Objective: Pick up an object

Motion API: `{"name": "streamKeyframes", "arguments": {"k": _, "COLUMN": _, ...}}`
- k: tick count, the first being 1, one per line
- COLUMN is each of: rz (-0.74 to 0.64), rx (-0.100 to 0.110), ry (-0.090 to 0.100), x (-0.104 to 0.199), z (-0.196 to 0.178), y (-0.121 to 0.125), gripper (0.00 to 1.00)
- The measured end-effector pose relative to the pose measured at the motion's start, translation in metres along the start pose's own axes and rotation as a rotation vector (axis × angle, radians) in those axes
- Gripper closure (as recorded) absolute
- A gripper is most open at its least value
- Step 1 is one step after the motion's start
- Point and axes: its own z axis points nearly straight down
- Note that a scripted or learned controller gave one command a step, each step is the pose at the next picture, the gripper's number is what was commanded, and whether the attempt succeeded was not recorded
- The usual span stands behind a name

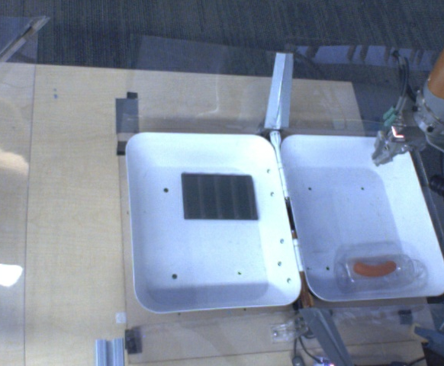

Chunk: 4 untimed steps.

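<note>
A clear plastic object [378, 268] with an orange-red piece inside lies in the near right corner of the right bin [336, 204]. My gripper [384, 152] hangs over the far right corner of that bin, well away from the object, with nothing seen in it. The orange band of the arm shows at the right edge of the view.
The left bin [153, 204] holds a dark ribbed rectangular pad [219, 197] near its middle. A metal bar [278, 91] stands behind the gap between the bins. Cables run along the right bin's right side.
</note>
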Motion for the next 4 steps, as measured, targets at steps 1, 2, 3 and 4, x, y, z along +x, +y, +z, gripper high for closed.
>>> {"name": "streamKeyframes", "arguments": {"k": 1, "rz": 0.307, "rx": 0.001, "ry": 0.000, "x": -0.024, "z": 0.002, "y": -0.050, "gripper": 0.00}}
{"name": "streamKeyframes", "arguments": {"k": 2, "rz": 0.552, "rx": 0.003, "ry": 0.000, "x": -0.005, "z": 0.044, "y": -0.126, "gripper": 0.00}}
{"name": "streamKeyframes", "arguments": {"k": 3, "rz": 0.167, "rx": 0.003, "ry": 0.001, "x": 0.002, "z": 0.114, "y": -0.126, "gripper": 0.00}}
{"name": "streamKeyframes", "arguments": {"k": 4, "rz": 0.020, "rx": -0.002, "ry": 0.000, "x": -0.009, "z": 0.115, "y": -0.077, "gripper": 0.00}}
